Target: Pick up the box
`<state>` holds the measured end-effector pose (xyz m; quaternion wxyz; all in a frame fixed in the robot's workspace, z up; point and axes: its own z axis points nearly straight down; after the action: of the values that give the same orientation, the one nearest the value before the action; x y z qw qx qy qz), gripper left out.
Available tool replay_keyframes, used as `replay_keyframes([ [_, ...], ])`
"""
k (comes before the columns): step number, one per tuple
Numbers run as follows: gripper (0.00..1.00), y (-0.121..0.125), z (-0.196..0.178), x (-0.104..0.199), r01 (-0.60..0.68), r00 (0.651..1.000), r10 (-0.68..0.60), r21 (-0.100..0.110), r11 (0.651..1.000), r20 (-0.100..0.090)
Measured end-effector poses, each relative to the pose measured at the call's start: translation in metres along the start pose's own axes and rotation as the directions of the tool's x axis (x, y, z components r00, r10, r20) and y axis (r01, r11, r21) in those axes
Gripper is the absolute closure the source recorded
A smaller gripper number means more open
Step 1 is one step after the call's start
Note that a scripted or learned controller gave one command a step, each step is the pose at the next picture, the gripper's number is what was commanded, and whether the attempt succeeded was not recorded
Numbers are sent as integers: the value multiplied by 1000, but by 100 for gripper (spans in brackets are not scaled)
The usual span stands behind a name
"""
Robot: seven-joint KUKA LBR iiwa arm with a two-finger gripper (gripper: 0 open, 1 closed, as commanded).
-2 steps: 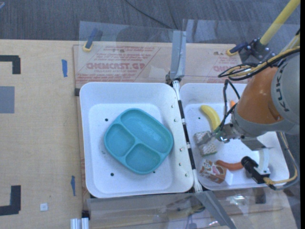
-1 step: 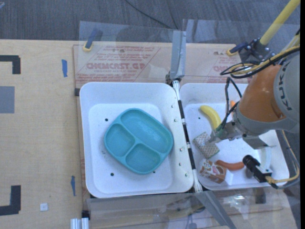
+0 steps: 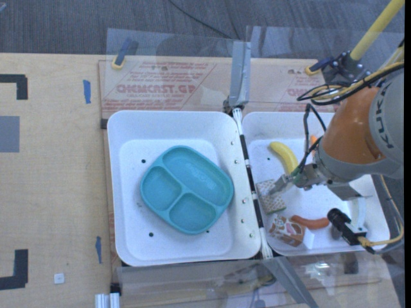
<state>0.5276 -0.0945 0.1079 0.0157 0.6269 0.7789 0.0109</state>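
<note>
I see the tool just above the box, w/ box's long axis toward lower right; finger state I can't tell.

A divided plate lay in the left bin. In the right bin, a banana sat behind the box (gripper directly over it), with a sausage and packet nearer the front.
</note>
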Motion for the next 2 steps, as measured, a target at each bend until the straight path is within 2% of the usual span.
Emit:
replay_keyframes([
  [1, 0, 3, 12, -3, -44, 999, 44, 16, 999, -13],
  [2, 100, 5, 1, -5, -49, 999, 49, 10, 999, -12],
])
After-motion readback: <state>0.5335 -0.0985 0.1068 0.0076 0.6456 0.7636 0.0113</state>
